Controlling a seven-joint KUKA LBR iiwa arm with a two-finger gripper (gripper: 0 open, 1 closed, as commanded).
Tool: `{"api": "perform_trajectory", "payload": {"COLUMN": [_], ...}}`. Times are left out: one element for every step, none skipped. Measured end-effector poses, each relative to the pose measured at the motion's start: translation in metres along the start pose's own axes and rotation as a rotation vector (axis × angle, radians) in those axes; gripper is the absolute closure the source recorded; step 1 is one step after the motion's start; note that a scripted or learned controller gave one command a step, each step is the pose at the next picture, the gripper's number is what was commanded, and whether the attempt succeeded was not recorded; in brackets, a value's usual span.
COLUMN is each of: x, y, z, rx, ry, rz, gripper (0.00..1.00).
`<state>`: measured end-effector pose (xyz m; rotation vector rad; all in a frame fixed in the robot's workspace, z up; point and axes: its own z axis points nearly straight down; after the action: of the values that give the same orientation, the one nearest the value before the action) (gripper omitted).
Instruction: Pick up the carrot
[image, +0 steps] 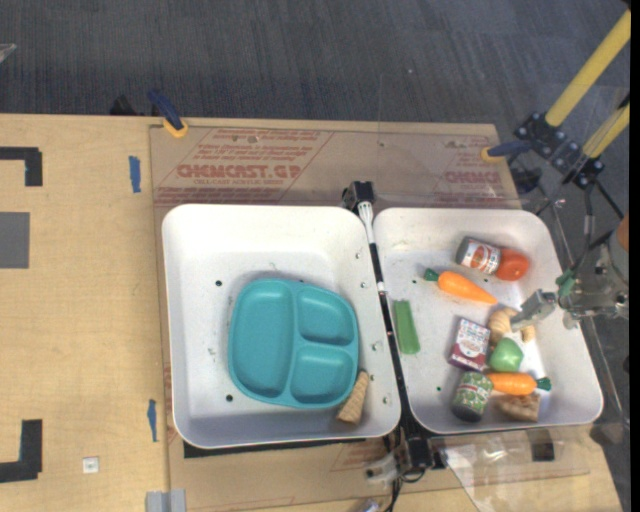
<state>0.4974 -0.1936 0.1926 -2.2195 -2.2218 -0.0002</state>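
Note:
An orange carrot (465, 287) with a green top lies in the upper middle of the right bin (570, 395), pointing toward the right. A second, smaller carrot (515, 383) rests near the bin's front among other toys. My gripper (541, 304) reaches in over the right bin's right side, hanging right of the first carrot and above the second. It sits close to a small tan toy (500, 320). Nothing shows held in it.
The right bin also holds a red-labelled can (480, 257), a tomato (513, 265), a green stick (406, 326), a purple packet (469, 343), a green pepper (506, 354) and a dark can (471, 395). The left bin (190, 300) holds a teal divided plate (293, 342) and a cone (352, 398).

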Motion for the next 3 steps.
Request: {"api": "perform_trajectory", "payload": {"x": [0.004,0.071,0.069], "y": [0.061,0.11,0.112], "z": [0.099,0.104,0.091], "rx": [-0.006,-0.011,-0.018], "ry": [-0.002,0.0,-0.004], "rz": [-0.015,0.086,0.085], "gripper": [0.0,0.0,1.0]}}
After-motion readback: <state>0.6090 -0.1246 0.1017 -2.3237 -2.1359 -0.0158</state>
